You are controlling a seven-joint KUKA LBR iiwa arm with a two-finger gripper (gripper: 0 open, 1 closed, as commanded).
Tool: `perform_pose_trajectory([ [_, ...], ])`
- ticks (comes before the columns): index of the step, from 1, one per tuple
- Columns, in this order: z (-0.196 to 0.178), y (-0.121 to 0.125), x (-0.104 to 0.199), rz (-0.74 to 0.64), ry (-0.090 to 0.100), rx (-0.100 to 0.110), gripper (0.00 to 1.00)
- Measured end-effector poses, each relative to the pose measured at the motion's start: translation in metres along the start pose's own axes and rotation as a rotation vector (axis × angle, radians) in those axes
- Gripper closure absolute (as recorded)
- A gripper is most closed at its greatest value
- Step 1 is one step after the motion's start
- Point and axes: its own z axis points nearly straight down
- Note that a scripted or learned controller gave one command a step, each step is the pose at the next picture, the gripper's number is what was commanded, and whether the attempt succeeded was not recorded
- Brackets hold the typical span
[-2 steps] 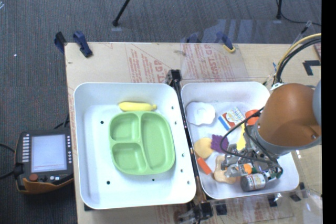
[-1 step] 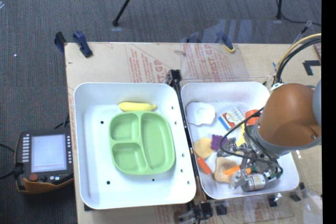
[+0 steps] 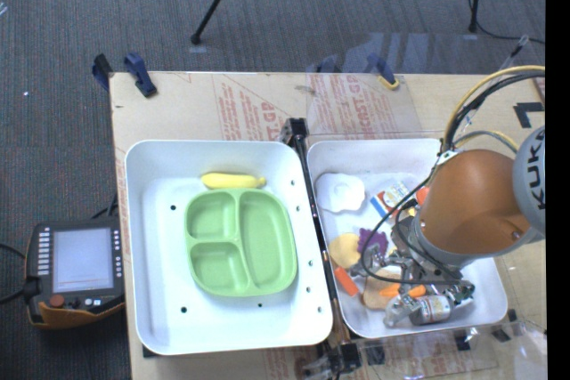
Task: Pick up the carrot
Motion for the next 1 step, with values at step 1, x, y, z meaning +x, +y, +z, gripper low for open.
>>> perform_pose_trajectory([
  [1,-0.0033,-0.0249,0.0063,-0.266,-0.003,0.002,0.00],
])
